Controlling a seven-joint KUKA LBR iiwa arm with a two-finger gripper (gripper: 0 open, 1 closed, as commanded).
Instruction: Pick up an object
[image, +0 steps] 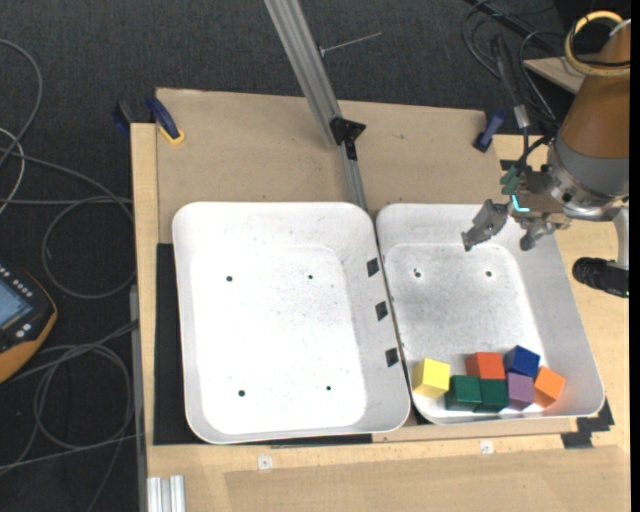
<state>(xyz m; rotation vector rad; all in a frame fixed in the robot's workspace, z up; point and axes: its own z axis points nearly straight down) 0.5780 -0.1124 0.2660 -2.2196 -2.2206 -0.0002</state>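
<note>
We saw the right bin (560, 300) holding blocks (490, 382) clustered at its near edge. The left bin (200, 300) adjoined it. The gripper (508, 228) hung open, ungripping, over the right bin's far edge, well apart from the blocks.

One fixed cam, high, slanting onto bins (190, 300).
</note>
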